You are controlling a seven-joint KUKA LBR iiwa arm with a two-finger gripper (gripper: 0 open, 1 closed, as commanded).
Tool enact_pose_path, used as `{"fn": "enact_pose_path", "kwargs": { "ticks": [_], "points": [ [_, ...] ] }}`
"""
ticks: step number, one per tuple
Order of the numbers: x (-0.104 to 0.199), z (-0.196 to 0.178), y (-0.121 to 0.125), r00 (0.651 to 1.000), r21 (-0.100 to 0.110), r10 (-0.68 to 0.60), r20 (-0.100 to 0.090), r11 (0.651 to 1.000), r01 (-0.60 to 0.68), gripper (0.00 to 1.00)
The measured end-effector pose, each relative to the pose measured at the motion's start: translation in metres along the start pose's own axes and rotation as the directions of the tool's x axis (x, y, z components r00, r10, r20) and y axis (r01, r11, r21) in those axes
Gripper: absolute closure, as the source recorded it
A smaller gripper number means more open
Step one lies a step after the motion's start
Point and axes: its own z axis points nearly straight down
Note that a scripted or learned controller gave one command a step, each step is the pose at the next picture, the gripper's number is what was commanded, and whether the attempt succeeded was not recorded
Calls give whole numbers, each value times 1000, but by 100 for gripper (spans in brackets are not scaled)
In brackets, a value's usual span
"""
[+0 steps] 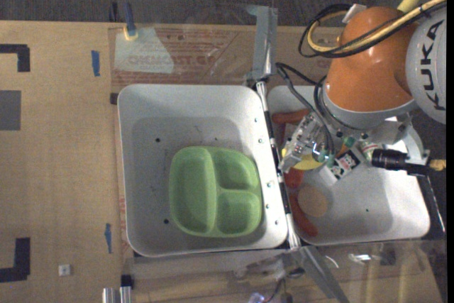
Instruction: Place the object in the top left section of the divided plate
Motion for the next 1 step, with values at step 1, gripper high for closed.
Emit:
{"fn": "enact_pose_path", "kwargs": {
  "ticks": [1],
  "points": [
    [40, 46, 30, 997, 0, -74, -1, 997, 74, 100]
  ]
}}
